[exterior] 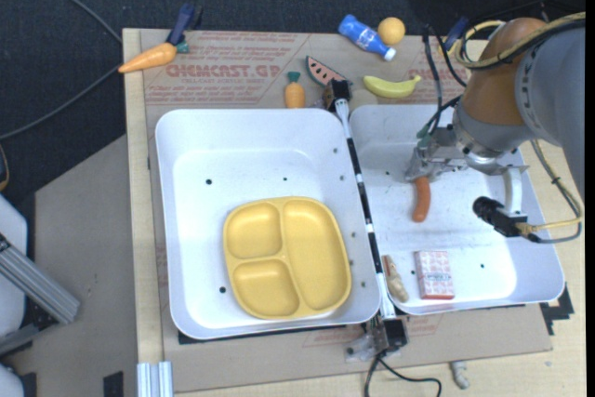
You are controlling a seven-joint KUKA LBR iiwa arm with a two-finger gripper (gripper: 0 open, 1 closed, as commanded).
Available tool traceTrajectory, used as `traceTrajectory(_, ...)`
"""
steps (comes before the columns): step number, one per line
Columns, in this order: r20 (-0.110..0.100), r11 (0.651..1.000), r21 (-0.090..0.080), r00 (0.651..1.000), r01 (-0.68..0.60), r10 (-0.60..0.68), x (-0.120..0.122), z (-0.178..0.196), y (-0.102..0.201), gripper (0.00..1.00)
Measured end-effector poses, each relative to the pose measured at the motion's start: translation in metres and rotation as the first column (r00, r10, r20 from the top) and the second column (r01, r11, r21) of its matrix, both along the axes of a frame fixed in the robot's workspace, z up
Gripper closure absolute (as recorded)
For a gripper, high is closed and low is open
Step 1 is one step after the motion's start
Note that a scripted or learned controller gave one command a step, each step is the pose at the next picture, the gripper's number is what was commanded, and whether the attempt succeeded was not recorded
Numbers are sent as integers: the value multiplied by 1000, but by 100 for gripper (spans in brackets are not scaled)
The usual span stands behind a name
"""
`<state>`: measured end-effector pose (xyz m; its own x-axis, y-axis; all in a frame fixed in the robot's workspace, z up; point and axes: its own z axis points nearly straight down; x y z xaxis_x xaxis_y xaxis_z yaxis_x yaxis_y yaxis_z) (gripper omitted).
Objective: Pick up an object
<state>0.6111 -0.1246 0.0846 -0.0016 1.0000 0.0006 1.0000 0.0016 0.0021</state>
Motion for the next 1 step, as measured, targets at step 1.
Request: traceTrajectory(1, 0, 1000, 0, 1000, 0, 0, -6, 101, 86, 100)
